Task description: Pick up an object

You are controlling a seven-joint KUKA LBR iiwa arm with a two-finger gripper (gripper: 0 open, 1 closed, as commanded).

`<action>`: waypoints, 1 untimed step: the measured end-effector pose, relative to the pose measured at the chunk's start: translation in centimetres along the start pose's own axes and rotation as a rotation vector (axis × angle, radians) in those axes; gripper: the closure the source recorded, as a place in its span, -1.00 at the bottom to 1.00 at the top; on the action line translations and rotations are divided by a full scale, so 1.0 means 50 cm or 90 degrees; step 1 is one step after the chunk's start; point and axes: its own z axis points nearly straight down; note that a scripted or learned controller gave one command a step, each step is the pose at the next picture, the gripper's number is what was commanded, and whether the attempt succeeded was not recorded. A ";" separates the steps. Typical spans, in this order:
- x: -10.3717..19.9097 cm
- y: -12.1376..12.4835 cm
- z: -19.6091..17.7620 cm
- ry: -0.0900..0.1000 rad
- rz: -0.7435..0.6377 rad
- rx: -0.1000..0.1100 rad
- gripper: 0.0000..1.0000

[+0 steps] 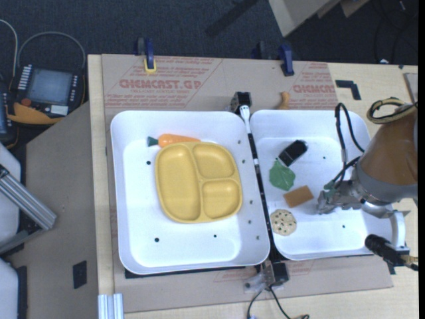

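Camera view is showing the pick as not yet accomplished: nothing is being seen lifted, and every candidate object is lying on a bin floor. The right bin (345,241) is being taken as the landmark. Inside it, a black block (292,153) is resting toward the far side, a green leafy piece (281,176) is lying just nearer than that, a brown slab (298,196) is sitting near the middle, and a speckled cookie (283,222) is lying close to the bin's near left corner. The end effector (330,201) is being held low inside the same bin, just right of the brown slab and apart from it as far as can be judged. Whether it is open or closed cannot be told, since that part is too small and dark here. Left of the right bin, a yellow divided plate (198,181) and an orange carrot (178,139) are resting in the other bin, untouched. Closing on an object and lifting it are judged to be remaining.
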 end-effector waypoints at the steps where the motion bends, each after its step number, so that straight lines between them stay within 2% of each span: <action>1: 0.006 0.006 -0.125 -0.001 -0.002 -0.004 1.00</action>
